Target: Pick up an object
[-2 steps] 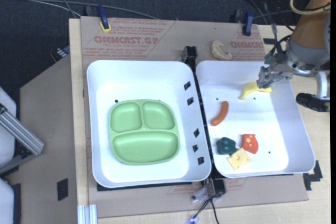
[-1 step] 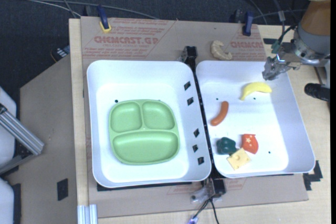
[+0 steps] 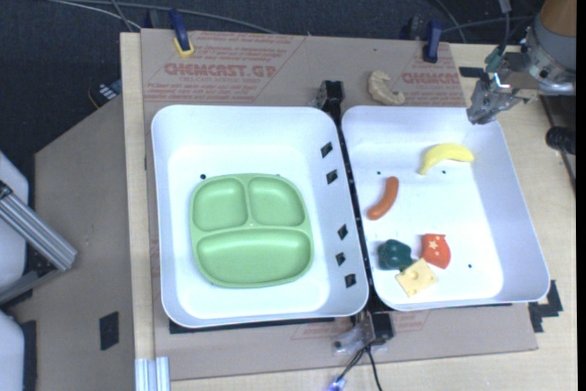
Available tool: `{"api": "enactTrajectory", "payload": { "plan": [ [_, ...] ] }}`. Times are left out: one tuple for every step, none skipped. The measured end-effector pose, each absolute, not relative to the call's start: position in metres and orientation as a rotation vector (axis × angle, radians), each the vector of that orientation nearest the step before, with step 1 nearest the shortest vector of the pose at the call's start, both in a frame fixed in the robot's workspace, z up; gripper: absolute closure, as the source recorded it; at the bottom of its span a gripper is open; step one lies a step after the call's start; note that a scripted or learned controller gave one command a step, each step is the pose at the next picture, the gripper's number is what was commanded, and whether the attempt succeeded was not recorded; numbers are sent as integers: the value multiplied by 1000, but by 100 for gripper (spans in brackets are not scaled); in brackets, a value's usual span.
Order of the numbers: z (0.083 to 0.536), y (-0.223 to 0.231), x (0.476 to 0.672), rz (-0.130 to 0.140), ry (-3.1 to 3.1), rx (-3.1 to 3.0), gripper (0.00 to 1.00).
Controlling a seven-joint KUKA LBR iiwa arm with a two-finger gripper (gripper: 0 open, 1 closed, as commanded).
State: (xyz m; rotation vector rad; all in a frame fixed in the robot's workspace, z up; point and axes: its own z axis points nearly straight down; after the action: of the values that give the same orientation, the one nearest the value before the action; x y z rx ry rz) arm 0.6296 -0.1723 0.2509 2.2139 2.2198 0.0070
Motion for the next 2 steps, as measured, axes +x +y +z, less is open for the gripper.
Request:
{"api": "enactTrajectory", "payload": {
  "plan": [
    [254,-115,606,2,2230,2218,100],
    [254,-59,590,0,2231,2218,100]
  ]
}}
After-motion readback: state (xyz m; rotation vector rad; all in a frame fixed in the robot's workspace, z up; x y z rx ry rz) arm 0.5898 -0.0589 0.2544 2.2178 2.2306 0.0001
